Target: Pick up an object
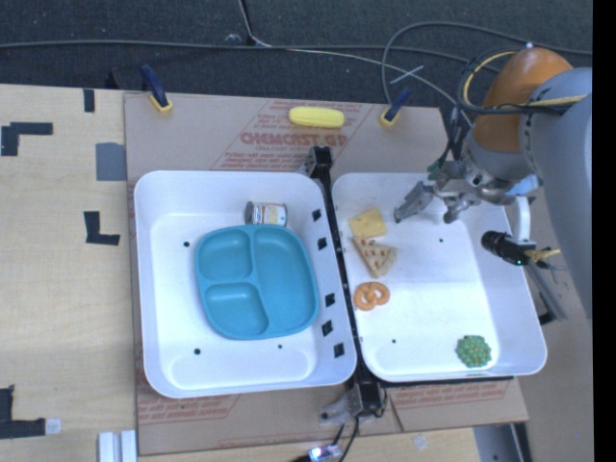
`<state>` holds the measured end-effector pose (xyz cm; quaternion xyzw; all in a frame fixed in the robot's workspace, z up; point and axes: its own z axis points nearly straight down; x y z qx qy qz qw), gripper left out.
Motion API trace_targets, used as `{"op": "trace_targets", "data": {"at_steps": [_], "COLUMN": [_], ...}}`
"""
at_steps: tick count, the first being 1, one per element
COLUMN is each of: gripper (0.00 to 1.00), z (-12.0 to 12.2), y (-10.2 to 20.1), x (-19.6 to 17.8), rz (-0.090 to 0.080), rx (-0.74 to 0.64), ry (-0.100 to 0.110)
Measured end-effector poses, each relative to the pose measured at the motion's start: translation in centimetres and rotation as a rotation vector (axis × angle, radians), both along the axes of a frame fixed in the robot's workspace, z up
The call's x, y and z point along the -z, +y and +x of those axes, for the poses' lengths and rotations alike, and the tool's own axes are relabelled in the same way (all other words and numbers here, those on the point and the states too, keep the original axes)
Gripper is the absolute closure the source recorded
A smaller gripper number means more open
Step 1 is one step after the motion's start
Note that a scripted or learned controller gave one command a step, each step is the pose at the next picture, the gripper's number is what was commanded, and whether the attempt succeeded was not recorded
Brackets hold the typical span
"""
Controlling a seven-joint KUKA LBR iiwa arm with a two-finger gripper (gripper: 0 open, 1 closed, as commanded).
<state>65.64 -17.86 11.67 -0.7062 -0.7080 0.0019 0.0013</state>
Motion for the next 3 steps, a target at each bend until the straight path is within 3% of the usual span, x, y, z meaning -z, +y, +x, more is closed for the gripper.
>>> {"op": "trace_targets", "data": {"at_steps": [1, 2, 3], "gripper": [0.00, 1.00, 1.00], "z": [0.0, 0.2, 1.0], "y": [0.1, 0.1, 0.3], "x": [3.4, 2.0, -4.0], "rz": [-0.001, -0.004, 0.000], "rx": [-0.001, -0.002, 0.001], "ry": [-0.004, -0.008, -0.009]}}
